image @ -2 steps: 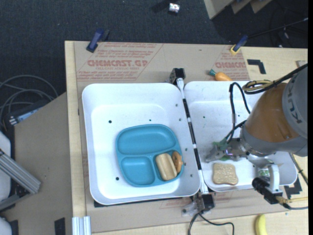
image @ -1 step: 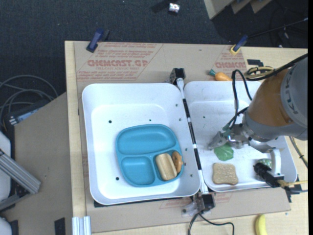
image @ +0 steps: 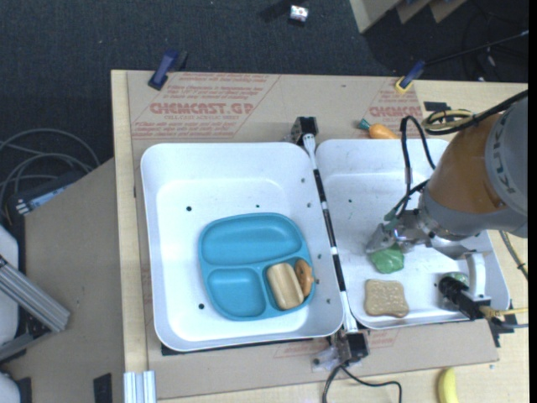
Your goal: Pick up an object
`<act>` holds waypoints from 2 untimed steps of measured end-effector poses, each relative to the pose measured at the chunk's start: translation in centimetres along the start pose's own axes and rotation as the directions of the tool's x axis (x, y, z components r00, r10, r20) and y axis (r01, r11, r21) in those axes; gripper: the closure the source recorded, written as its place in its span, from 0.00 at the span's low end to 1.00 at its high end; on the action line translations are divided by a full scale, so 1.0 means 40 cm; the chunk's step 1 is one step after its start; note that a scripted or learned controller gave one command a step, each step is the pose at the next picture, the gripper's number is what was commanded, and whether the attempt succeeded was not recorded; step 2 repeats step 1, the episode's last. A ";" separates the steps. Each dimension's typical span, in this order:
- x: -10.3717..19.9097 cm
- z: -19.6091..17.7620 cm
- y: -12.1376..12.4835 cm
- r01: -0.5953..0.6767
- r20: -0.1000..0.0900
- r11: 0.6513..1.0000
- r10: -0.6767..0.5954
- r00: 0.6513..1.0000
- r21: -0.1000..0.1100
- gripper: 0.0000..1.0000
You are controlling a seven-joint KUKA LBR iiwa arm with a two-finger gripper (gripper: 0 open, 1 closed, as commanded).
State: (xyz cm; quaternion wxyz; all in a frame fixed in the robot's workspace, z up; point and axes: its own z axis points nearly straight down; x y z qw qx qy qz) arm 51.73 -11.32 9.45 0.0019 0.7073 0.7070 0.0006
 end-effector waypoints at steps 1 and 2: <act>0.198 -0.227 0.105 0.003 -0.003 1.000 -0.003 1.000 0.001 1.00; 0.198 -0.227 0.105 0.003 -0.003 1.000 -0.003 1.000 0.001 1.00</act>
